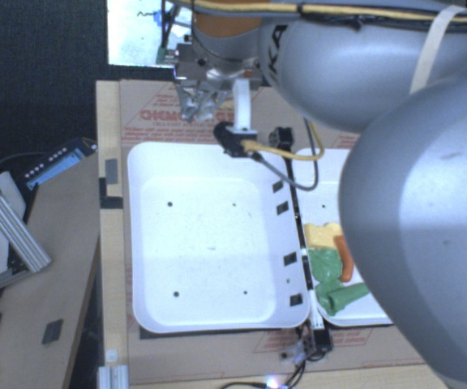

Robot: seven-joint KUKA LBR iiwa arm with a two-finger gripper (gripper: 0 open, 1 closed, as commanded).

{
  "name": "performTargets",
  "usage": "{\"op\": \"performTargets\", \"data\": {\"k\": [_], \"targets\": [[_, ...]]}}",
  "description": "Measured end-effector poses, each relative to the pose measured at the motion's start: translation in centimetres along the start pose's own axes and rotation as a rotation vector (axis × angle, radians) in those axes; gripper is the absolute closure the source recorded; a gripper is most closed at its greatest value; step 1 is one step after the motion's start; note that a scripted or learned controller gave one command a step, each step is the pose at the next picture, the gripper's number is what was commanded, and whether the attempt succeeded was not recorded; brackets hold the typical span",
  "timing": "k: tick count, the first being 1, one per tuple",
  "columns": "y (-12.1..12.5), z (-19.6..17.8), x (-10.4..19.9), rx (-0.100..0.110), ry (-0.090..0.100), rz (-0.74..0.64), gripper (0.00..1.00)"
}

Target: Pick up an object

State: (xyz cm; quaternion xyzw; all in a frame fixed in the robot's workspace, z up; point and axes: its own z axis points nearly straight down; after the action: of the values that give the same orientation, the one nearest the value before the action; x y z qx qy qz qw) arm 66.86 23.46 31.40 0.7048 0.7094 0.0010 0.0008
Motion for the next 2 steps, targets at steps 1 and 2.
{"op": "performTargets", "data": {"k": [1, 2], "targets": [[0.00, 0.74, 0.00, 0.000, 0.000, 0.000, 1.00], [0.00, 0.75, 0.00, 0.000, 0.000, 0.000, 1.00]]}}
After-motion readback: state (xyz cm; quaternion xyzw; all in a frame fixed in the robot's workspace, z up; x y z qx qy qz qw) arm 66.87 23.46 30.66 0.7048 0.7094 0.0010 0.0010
